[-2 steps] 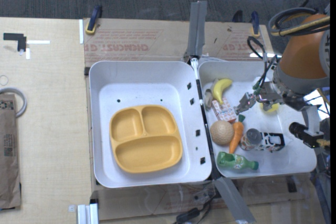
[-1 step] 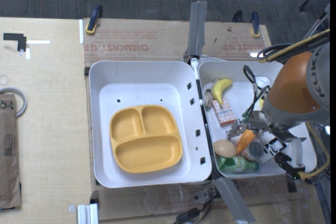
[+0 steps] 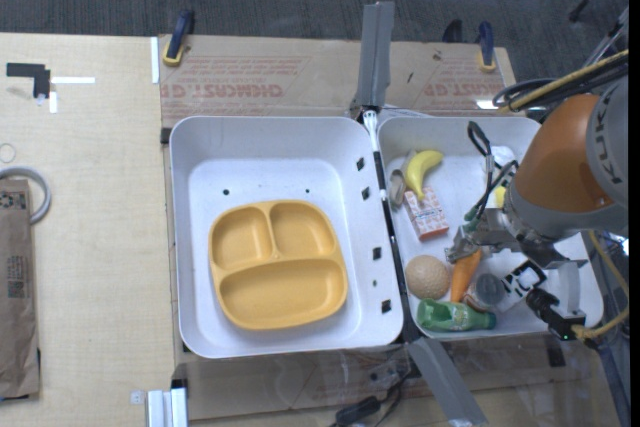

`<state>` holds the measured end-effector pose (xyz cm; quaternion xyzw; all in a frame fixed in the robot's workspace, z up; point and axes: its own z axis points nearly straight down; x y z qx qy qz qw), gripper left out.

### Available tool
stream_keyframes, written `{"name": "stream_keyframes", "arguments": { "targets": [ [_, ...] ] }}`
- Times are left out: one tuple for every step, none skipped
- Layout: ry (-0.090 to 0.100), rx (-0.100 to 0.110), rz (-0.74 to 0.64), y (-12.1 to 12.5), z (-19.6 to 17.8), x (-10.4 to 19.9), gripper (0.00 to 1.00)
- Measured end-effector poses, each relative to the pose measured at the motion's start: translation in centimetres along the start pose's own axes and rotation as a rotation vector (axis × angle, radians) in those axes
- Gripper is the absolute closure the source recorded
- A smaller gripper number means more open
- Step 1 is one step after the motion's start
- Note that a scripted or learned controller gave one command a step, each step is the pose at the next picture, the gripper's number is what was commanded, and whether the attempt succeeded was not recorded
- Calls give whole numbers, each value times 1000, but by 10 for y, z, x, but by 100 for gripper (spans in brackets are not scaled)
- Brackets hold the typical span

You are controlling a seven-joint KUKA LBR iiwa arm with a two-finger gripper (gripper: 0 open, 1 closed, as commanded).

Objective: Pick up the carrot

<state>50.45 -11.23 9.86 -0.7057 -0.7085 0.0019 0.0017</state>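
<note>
Two bins: set side by side on the surface (image 3: 90, 215); left bin (image 3: 190, 215) holds a yellow plate (image 3: 278, 263), right bin (image 3: 455, 130) holds the clutter.
Carrot (image 3: 461, 277): stood slantwise in the right bin, egg (image 3: 428, 276) touching at its 9 o'clock, green item (image 3: 452, 317) at its 6 o'clock, banana (image 3: 422, 172) well off toward 11 o'clock.
Tool (image 3: 478, 243): seen just above the carrot's upper end, at about its 1 o'clock; whether spread or pressed together cannot be told.
Contact: cannot be judged; the carrot is not seen between the fingers.
Risk: the carrot may be missed or tipped, since only its tip is offered.
Risk: the egg could be nudged or caught instead, being packed against the carrot.
</note>
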Motion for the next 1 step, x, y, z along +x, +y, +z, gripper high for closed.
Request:
{"name": "stream_keyframes", "arguments": {
  "targets": [
    [-1,-2,49,-28,-92,53,100]
  ]
}}
